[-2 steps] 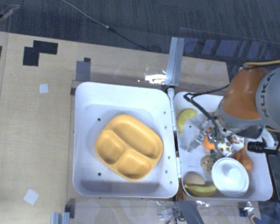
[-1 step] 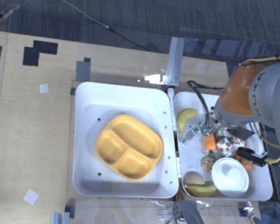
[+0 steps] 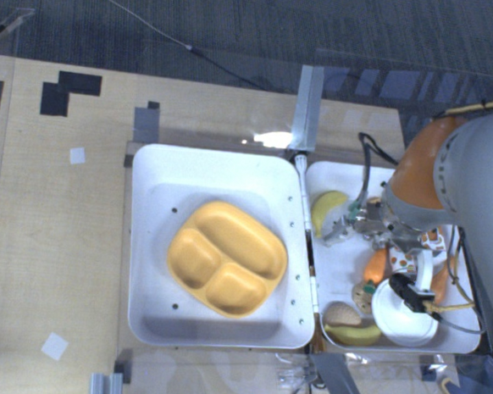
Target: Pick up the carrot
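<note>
The carrot (image 3: 377, 266), a short orange piece, lies in the right bin (image 3: 335, 275) near its middle, partly covered by the wrist hardware. My gripper (image 3: 343, 222) hovers in the upper left of that bin, up and to the left of the carrot and apart from it. It stands open with nothing between its fingers, right beside a yellow-green fruit (image 3: 327, 208).
A white cup (image 3: 402, 319), a tan roll (image 3: 343, 313) and a banana (image 3: 356, 334) crowd the right bin's front. Another orange item (image 3: 440, 284) lies at its right. A yellow divided plate (image 3: 226, 257) fills the middle of the left bin (image 3: 155, 227).
</note>
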Motion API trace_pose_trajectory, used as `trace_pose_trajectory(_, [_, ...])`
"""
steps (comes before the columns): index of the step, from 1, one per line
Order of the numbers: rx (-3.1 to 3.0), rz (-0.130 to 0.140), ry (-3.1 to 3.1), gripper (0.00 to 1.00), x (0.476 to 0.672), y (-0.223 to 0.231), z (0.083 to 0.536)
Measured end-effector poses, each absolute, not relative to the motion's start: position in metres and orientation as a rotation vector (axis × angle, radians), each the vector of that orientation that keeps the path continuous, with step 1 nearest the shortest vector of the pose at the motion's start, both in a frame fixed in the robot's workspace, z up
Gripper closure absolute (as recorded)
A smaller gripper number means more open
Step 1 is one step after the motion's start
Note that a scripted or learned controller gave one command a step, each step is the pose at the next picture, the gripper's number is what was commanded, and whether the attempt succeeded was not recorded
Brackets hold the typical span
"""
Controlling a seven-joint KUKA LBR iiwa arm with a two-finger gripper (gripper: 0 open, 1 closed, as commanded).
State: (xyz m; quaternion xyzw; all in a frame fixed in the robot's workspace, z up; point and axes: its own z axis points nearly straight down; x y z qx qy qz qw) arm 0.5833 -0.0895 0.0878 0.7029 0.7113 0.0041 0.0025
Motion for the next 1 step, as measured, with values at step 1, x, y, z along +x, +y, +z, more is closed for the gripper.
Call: trace_pose_trajectory(1, [2.06,0.012,2.359,0.0,0.5443,-0.1075,0.0887])
